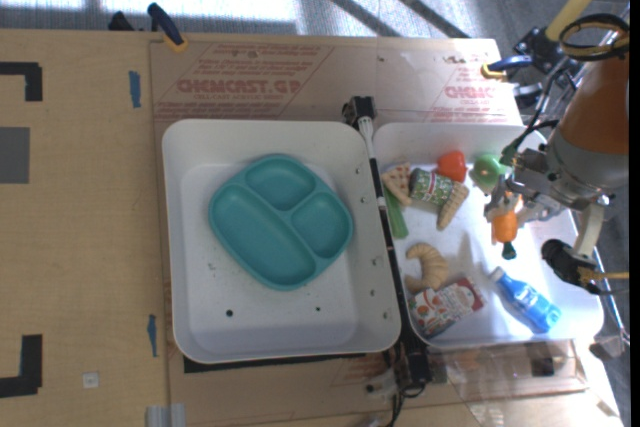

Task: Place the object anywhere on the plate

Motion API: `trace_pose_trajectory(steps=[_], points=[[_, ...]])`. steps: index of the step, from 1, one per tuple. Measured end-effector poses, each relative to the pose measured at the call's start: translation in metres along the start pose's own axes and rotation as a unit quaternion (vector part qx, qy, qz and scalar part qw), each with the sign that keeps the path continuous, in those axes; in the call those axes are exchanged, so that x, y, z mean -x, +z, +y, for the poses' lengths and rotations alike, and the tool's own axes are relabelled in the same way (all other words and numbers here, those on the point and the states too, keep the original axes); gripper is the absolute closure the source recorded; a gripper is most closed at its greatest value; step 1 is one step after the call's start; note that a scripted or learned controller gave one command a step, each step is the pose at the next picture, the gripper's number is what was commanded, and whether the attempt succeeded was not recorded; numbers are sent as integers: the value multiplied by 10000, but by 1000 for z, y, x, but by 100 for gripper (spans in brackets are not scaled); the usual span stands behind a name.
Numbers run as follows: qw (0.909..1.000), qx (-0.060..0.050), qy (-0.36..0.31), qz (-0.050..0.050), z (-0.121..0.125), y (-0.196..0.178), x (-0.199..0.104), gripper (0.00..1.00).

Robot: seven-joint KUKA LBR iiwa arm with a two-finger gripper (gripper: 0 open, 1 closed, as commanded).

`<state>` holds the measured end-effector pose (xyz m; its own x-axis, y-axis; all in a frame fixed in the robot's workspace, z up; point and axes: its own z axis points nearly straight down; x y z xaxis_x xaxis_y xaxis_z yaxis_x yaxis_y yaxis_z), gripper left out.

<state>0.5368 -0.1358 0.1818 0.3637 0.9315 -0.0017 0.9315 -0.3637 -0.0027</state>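
At right of frame, the gripper pinches a toy carrot (orange) above the right bin.

You'll see a croissant beside a blue bottle at its three o'clock — a red pouch at six.

Single fixed camera looking down at a slant from above — taking in both shallow white plastic bins, flat brown cardboard bench, arm entering right.
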Motion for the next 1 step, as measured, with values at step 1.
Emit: trace_pose_trajectory(steps=[1], points=[[10000, 37, 83, 27, -76, -91, -41, 100]])
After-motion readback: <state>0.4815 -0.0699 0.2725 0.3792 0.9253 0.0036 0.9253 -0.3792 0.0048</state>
